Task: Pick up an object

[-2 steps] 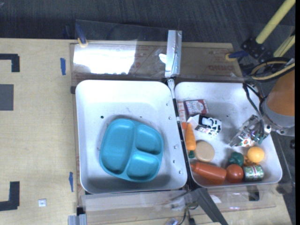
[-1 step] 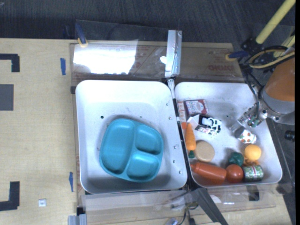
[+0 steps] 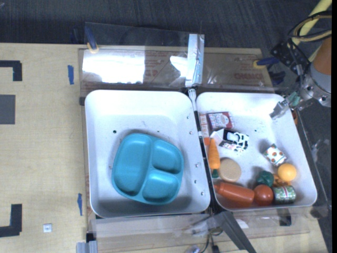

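While the left bin (image 3: 100, 141) holds a blue divided tray (image 3: 147, 167), the right bin (image 3: 253, 101) at lower right carries the sausage (image 3: 234, 193), carrot (image 3: 213, 156) and orange ball (image 3: 287, 172). At the upper right, the gripper (image 3: 287, 103) hovers over that bin's rim; its state I cannot tell.

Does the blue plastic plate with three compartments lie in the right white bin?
No, the blue plastic plate with three compartments lies in the left white bin, while the right white bin holds the small toys.

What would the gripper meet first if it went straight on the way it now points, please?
Probably the bare floor of the right bin. The gripper points down-left over its upper right corner, short of the black-and-white toy; depth is unclear.
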You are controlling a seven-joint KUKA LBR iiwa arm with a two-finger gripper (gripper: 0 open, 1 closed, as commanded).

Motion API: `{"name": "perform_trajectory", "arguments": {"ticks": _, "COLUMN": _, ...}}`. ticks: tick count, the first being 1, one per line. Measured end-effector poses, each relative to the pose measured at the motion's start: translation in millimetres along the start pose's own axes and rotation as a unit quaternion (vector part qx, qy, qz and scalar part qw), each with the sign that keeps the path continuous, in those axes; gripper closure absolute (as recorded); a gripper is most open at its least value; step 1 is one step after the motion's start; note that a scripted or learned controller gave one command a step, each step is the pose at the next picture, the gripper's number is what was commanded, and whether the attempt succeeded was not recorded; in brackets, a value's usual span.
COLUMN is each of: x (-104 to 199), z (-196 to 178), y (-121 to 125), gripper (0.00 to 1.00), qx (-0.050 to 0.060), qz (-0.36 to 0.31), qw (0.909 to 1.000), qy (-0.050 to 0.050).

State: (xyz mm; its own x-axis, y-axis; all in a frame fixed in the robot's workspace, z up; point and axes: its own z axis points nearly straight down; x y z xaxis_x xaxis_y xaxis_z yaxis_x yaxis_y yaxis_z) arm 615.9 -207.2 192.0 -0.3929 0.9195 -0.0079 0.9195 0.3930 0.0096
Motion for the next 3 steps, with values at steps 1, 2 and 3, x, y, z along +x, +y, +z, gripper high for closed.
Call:
{"name": "perform_trajectory", "arguments": {"ticks": 1, "x": -31.9, "z": -184.6, "y": 34.6, "gripper": 1.00, "qx": -0.001, "qz": -0.009, "qw": 1.0000, "qy": -0.002}}
{"name": "perform_trajectory", "arguments": {"ticks": 2, "x": -13.3, "z": -132.2, "y": -10.7, "gripper": 1.00, "qx": 0.004, "qz": -0.064, "qw": 0.9979, "qy": 0.004}}
{"name": "perform_trajectory", "arguments": {"ticks": 3, "x": -36.0, "z": -248.9, "y": 43.9, "gripper": 1.00, "qx": 0.000, "qz": -0.063, "qw": 0.9980, "qy": 0.000}}
